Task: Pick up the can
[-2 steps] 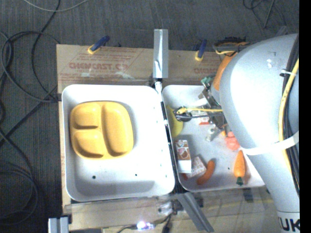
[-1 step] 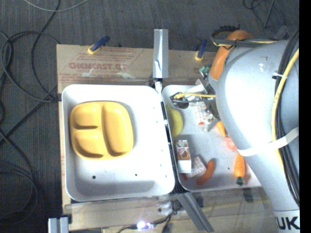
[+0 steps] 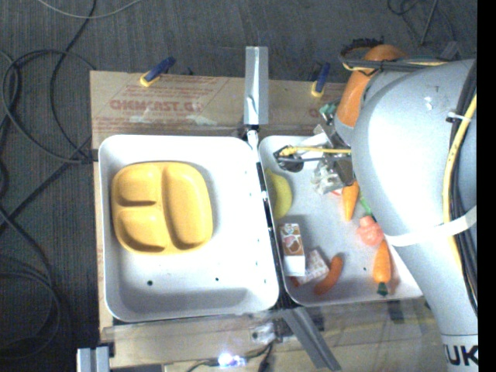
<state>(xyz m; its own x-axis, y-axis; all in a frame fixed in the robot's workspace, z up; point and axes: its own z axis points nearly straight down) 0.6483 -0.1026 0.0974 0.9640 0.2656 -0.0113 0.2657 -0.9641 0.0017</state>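
**Pincer at the back of the right bin, can toward the front**

The right bin (image 3: 310, 219) is crowded: a yellow-green fruit (image 3: 280, 196) by its left wall, two carrots (image 3: 350, 201) (image 3: 381, 263), a red piece (image 3: 370, 231), a sausage (image 3: 329, 275) and a small packet (image 3: 316, 263). The left bin (image 3: 232, 277) holds a yellow divided plate (image 3: 163, 206). The grey arm (image 3: 411, 130) bulks over the right bin's right edge, with the pincer (image 3: 329, 178) low near the back edge; open or closed, I cannot tell. The can (image 3: 291, 248) lies along the left wall toward the front, apart from the pincer.
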